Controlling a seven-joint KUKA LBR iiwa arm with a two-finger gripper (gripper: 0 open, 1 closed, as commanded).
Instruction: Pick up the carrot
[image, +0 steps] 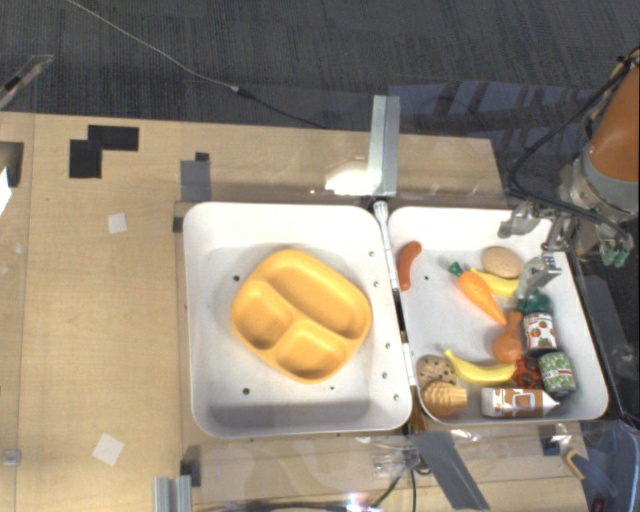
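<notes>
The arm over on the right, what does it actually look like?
The arm is grey with an orange band above its wrist. Dark cables loop beside it. At its end is a pale metal two-finger gripper, made of small angular silvery parts, over the right-hand white bin.

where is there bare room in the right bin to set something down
Bare floor lies between the sausage, the carrot and the cookie. The strip along the far wall of the right bin is free. The near right corner is crowded.
</notes>
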